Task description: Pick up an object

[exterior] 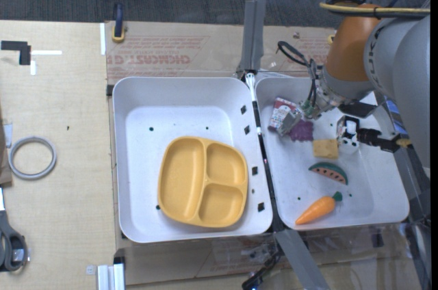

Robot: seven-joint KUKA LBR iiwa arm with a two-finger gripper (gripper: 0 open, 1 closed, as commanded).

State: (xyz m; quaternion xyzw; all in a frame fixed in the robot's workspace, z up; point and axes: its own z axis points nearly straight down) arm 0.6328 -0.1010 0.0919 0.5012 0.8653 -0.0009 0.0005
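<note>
Purple toy (300,130) lies just below the hand (311,106), whose grip I cannot tell, beside a wrapped packet (282,113), with a tan block (326,148) nearby.

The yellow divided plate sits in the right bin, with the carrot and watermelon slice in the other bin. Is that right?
Not quite. The camera view shows the yellow divided plate in the left bin. The carrot and watermelon slice do lie in the other bin, the right one.

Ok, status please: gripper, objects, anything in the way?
Gripper low in right bin, at purple toy and packet. Carrot, watermelon slice lie apart.
</note>
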